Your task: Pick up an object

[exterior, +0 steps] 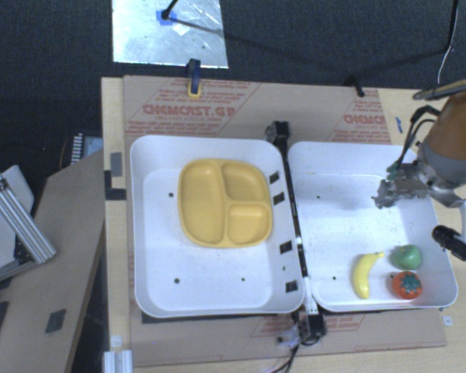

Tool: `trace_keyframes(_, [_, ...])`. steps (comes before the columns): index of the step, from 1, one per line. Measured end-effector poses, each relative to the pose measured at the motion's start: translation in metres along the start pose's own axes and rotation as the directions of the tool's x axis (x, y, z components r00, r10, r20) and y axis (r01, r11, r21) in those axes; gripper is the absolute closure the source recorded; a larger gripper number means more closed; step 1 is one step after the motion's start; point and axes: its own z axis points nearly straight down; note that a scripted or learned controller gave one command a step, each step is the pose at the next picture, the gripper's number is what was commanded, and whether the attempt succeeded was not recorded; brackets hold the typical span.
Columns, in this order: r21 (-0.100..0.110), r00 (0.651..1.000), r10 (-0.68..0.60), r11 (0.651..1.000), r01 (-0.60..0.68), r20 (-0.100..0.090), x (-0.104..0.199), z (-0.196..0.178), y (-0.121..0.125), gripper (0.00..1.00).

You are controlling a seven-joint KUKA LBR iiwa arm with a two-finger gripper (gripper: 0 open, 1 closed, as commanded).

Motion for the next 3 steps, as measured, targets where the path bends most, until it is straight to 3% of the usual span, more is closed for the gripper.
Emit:
trace_keyframes(1, [-0.001,1.0,-0.006,1.0,0.006,0.0,0.002,-0.064,-0.001,1.0])
trace_keyframes(2, [0.004,1.0,-0.006,1.0,0.006,-0.002,0.002,-0.064,0.0,1.0])
trace_keyframes(3, [0.003,1.0,-0.011,1.0,0.011,-0.004,0.051,-0.075,0.012,1.0])
